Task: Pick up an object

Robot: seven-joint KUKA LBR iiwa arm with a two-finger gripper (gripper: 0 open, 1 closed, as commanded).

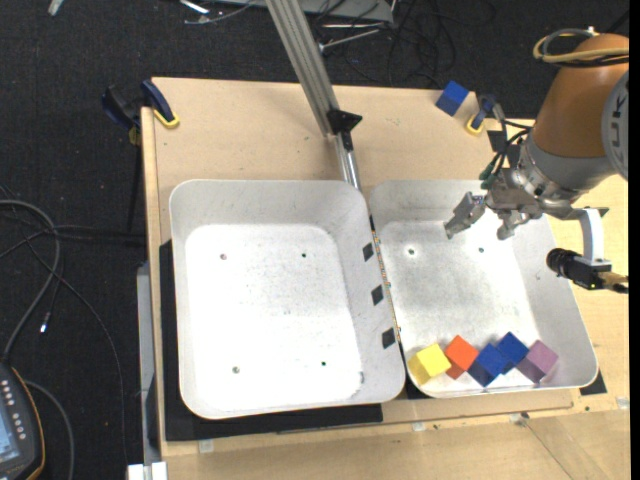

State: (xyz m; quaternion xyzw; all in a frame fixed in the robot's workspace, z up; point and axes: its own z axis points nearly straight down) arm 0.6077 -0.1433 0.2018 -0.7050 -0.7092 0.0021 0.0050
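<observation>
Camera view: a slanted look down on the table (260,118), a tan board bearing two shallow white bins side by side.
Arm: grey with an orange band (580,88), it reaches in from the right and hangs over the far part of the right bin (440,288).
Pincer (487,220): it points down and toward the left over the far half of the right bin, above bare white floor. Its two fingers stand apart, released, and nothing lies between them.
Yellow block (431,362): it sits at the near edge of the right bin, close to that bin's near-left corner, leftmost in a row of four.
Orange block (461,353): just beside the yellow block on its right, touching or nearly so.
Blue block (498,357): next in the row, against the orange block; it looks like two blue cubes pressed together, though the line between them is hard to make out.
Purple block (539,360): the row's right end, near the right bin's near-right corner.
Row and pincer: the four blocks lie well apart from the pincer, toward the near edge.
Left bin (200,208): its floor is speckled white.
Blue cube (453,97): it rests on the table outside the bins, near the far-right corner.
Clamps: a blue and yellow clamp (155,103) grips the table's far-left corner.
Metal rail (305,53): it slants from the far edge down to the gap between the bins.
</observation>
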